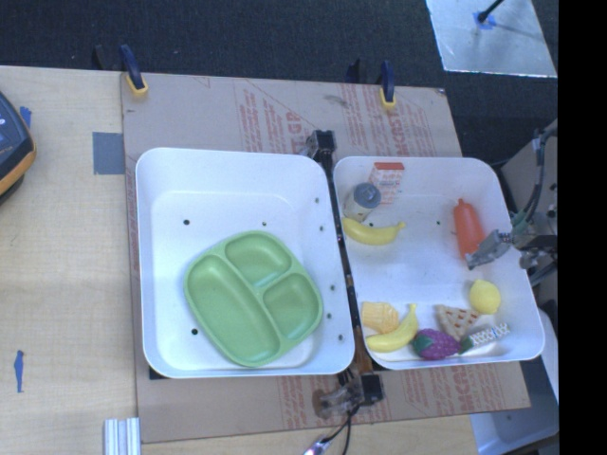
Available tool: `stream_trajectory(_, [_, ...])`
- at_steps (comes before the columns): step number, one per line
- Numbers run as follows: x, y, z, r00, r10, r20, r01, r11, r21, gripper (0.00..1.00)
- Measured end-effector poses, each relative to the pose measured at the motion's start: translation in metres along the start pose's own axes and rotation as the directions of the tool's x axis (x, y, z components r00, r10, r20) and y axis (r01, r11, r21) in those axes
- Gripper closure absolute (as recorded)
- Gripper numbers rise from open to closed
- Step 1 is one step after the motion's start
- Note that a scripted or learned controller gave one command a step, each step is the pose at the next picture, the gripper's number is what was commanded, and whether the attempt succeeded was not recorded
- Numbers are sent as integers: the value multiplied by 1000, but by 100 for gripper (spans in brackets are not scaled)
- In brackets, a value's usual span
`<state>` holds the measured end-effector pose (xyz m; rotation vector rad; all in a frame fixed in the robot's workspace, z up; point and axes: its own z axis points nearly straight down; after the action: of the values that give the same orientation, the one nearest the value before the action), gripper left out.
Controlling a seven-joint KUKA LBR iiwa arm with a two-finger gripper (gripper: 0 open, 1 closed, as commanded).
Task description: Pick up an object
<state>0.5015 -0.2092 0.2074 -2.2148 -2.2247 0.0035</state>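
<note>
While the gripper (495,245) is poised at the right bin's (429,265) edge (beside the red bottle (467,227)), its jaws' state cannot be told.

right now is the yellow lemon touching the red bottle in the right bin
Apart. The camera view shows bare white bin floor between the lemon and the red bottle, which lies farther up the right bin.

Beside my bins I see a cardboard sheet (285,112) clamped at its far edge by two blue clips (133,69), a grey tape patch (108,153) on the wooden bench (57,254), and a yellow-and-black device (11,150) at the left edge.
</note>
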Motion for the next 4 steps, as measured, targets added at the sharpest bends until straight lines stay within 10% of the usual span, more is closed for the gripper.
stream_trajectory(2, [-3,131,115,1000,0,0,0,1000,-1,0])
stream_trajectory(3, [-4,132,104,1000,-5,1,5,1000,1,100])
stream_trajectory(4, [-4,132,104,1000,-5,1,5,1000,1,0])
